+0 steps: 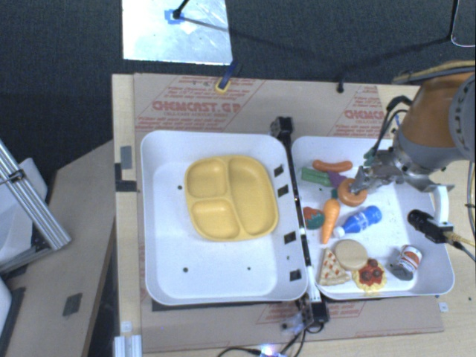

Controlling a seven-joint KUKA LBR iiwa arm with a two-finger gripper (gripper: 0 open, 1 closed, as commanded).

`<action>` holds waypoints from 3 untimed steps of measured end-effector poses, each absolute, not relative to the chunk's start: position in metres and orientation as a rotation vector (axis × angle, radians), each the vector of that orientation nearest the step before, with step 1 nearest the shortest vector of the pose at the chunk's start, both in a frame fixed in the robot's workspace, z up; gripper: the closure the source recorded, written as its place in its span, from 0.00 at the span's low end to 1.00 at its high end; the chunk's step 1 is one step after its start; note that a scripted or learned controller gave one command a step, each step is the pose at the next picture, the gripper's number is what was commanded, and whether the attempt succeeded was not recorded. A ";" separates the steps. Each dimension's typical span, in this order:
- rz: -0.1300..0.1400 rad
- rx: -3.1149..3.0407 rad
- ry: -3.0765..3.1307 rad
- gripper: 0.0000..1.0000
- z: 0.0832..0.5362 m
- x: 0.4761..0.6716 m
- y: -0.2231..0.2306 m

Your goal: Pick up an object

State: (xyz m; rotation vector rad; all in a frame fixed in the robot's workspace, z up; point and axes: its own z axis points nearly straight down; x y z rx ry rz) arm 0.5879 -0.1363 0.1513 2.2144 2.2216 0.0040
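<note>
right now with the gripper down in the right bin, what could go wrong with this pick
1. The gripper sits at an orange ring crowded by a carrot, a sausage and a blue bottle; it may well nudge or drag a neighbour.
2. The ring looks flat and low, so the grasp might slip off it.
3. The gripper hides part of the ring, so a secure hold can't be confirmed.
</note>
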 end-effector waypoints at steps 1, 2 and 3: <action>0.007 2.211 2.221 1.00 0.207 0.599 -0.141; 0.004 2.214 2.224 1.00 0.226 0.601 -0.141; 0.007 2.209 2.231 1.00 0.219 0.642 -0.094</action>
